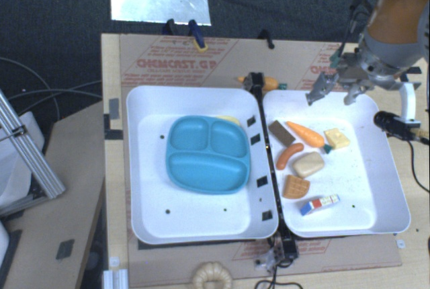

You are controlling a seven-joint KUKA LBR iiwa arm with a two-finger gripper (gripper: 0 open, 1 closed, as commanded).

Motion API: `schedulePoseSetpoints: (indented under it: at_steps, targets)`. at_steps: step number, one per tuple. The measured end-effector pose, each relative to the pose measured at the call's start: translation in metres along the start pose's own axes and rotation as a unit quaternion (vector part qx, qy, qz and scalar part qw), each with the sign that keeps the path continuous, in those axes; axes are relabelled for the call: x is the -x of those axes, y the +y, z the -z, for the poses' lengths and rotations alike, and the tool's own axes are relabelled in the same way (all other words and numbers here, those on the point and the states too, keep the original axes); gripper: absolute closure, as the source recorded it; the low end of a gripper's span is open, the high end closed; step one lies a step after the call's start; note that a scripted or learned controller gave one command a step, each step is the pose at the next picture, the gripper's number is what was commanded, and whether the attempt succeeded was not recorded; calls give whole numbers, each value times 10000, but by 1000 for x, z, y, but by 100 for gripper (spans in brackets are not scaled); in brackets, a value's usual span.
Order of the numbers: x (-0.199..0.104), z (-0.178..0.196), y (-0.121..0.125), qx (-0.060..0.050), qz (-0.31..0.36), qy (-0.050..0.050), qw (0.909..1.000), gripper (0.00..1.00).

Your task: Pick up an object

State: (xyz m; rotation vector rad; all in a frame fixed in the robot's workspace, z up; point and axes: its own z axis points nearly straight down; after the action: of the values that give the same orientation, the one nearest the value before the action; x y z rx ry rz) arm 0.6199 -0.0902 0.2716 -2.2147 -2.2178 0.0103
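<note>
While the arm (396, 9) reaches in from the far right, we see its gripper (333, 89) hanging above the far edge of the right bin (386, 187), its two fingers spread apart with nothing between them. One fingertip (314, 97) points down toward the bin's far left corner, the other sits a little to the right of it.

In the right bin we find a cluster of toy foods, all near the bin's left half. A brown bar (281, 132) lies slanted close to the divider between the bins. Just right of it lies an orange carrot (306, 134), and right of that a pale yellow cheese block (336, 138) with a small green piece at its left side. Nearer to us, a reddish sausage (289, 155) touches or nearly touches a beige bread piece (308, 164). Below those sits a waffle piece (295, 187), and nearest of all a small tube (318, 203) with blue, white and red parts. The gripper is well apart from all of them.

In the left bin (151, 214) we see a blue divided plate (207, 154) with three compartments; a bit of yellow peeks out behind its far edge, too hidden for us to name.

Beyond the bins, a small orange object (269, 84) rests on the cardboard sheet (222, 59) at the far end of the divider.
</note>
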Motion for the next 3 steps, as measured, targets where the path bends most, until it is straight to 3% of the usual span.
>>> schedulePoseSetpoints:
  at_steps: [1, 3]
  targets:
    - [0, 7, 2, 59, 8, -4, 10000, 0]
    - [-2, -95, 5, 35, -4, -1, 10000, 0]
